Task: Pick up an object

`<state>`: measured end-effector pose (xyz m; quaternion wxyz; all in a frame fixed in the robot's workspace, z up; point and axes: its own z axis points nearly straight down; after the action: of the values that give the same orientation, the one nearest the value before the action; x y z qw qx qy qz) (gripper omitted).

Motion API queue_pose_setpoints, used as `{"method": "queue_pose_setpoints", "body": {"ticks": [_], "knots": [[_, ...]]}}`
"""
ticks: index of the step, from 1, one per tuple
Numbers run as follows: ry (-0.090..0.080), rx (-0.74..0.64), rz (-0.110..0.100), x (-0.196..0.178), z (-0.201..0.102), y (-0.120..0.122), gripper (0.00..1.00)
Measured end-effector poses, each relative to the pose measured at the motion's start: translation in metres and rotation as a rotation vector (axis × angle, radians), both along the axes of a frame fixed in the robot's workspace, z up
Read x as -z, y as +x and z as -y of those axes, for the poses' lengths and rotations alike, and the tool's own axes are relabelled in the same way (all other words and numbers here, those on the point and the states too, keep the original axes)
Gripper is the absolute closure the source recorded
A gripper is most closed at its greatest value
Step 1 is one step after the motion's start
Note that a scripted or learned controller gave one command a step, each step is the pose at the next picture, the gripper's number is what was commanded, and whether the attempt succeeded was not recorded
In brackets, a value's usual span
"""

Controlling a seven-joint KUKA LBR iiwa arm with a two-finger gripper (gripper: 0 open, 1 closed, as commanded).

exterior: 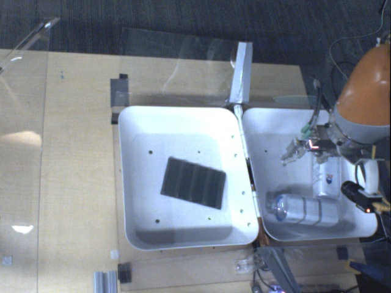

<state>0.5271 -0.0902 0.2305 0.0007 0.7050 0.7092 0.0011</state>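
Observation:
A dark ribbed rectangular pad [193, 182] lies flat in the middle of the left bin [131, 163]. In the right bin [263, 133], a clear plastic bottle [305, 209] lies on its side along the front wall. A second small clear bottle with a blue mark [324, 177] rests just behind it, toward the right wall. My gripper [300, 149] hangs low over the right bin's middle, left of and slightly behind the small bottle. Nothing visible sits in it. The arm's orange band [368, 93] rises above it at the right.
A metal post [241, 72] stands behind the seam between the bins. A clear sheet covers the wooden bench [61, 163] at left. Cables and black fittings [360, 197] hang by the right bin's right wall.

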Motion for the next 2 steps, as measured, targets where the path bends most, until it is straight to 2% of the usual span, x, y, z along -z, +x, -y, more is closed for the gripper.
{"method": "queue_pose_setpoints", "body": {"ticks": [1, 2], "knots": [[-0.001, -0.085, 0.0, 0.049, 0.086, 0.017, 0.0], [-0.021, -0.159, 0.044, 0.1, 0.111, 0.032, 0.0]]}}
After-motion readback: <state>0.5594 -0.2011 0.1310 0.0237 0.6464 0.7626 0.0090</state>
